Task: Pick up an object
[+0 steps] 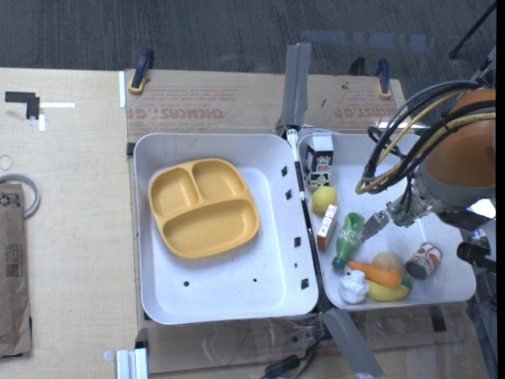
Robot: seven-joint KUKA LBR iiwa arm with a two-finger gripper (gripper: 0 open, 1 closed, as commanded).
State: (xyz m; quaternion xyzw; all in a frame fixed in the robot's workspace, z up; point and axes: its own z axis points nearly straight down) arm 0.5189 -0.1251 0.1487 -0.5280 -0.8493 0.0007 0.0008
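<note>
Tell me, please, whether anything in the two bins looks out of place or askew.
Nothing looks damaged or spilled. The yellow divided plate sits askew in the left bin; the green bottle and the can lie tipped over in the right bin's clutter.

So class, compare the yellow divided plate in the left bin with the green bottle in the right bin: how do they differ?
The yellow divided plate is far larger than the green bottle. The plate is broad, flat and split into three compartments; the bottle is narrow and lies on its side. The plate lies alone in the left bin; the bottle is crowded among other items in the right bin, near the hand. Both rest in white bins.
</note>
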